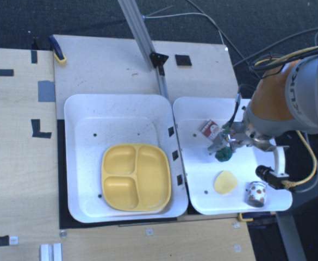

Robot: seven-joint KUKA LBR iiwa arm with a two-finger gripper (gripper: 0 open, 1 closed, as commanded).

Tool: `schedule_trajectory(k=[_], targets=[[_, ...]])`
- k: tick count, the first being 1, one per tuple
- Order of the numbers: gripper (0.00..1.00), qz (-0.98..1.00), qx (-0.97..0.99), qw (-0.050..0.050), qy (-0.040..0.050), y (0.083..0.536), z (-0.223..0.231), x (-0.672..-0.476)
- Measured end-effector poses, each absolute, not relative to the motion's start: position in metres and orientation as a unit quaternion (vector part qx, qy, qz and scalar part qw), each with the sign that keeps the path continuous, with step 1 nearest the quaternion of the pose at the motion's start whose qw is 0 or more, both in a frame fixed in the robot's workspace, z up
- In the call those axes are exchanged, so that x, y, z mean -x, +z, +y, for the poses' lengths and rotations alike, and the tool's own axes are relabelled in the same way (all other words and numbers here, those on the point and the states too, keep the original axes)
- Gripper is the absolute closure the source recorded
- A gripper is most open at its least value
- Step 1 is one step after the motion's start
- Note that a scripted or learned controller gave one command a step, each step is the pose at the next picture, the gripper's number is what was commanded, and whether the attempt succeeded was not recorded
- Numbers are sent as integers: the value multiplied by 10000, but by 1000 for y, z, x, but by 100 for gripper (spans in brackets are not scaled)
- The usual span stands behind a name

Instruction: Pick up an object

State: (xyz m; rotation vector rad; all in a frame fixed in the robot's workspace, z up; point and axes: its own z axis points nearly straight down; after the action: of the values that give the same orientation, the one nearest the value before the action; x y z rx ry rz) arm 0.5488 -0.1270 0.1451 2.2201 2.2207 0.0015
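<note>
The right bin (191,113) holds several small things: a red and white packet (208,128), a dark green object (223,155), a pale yellow round piece (225,182) and a silver and red object (256,194) near the front right corner. My gripper (222,144) hangs low over the bin's middle, between the packet and the green object. Its tips sit right at the green object, which lies just below them. Whether anything is between the fingers is not visible from this angle.
The left bin (80,113) holds a yellow divided plate (136,176). A slanted metal pole (137,23) rises behind the bins. Cables trail on the dark floor at the back right. A blue and yellow tool (57,50) lies at the bench's back left.
</note>
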Motion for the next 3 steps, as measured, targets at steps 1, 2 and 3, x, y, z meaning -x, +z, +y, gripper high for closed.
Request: schedule_trajectory(k=[1, 2, 3], targets=[[100, 7077, -7065, 11, 8, 187, -126, -551], [100, 7078, -7064, 19, 12, 240, -126, -553], [100, 7097, -7045, -13, 4, 239, -65, -553]])
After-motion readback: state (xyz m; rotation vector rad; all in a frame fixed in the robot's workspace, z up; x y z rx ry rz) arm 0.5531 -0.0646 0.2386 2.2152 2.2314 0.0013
